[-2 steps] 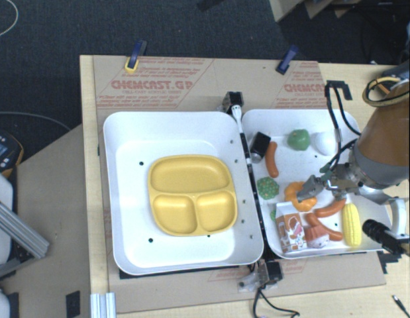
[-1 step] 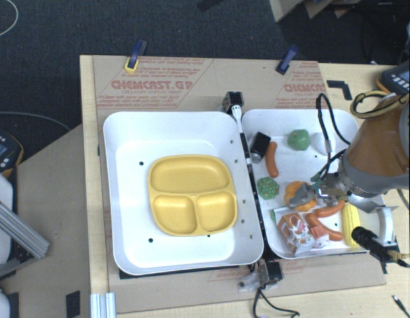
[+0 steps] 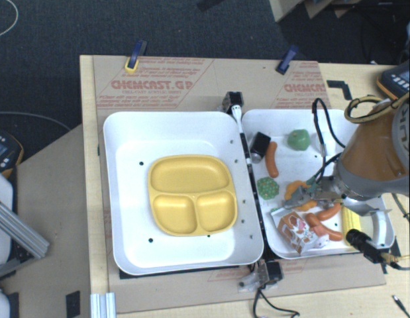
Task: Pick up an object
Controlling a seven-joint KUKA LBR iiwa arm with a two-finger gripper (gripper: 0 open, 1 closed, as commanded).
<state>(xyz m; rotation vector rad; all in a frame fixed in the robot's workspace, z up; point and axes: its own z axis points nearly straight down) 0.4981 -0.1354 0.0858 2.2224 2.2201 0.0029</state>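
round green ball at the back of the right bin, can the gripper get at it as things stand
Probably yes: the round green ball sits alone with bare bin floor around it, and the gripper is low among orange pieces in the same right bin.

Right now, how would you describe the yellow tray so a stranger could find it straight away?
Look at the left shallow white bin. Lying in its middle is the yellow plastic divided tray, with one long compartment above two smaller ones. Its neighbours, the small food-like toys, all sit in the right white bin.

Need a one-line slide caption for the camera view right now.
KUKA arm's gripper low in the right bin among small toy foods; yellow divided tray sits in the left bin.
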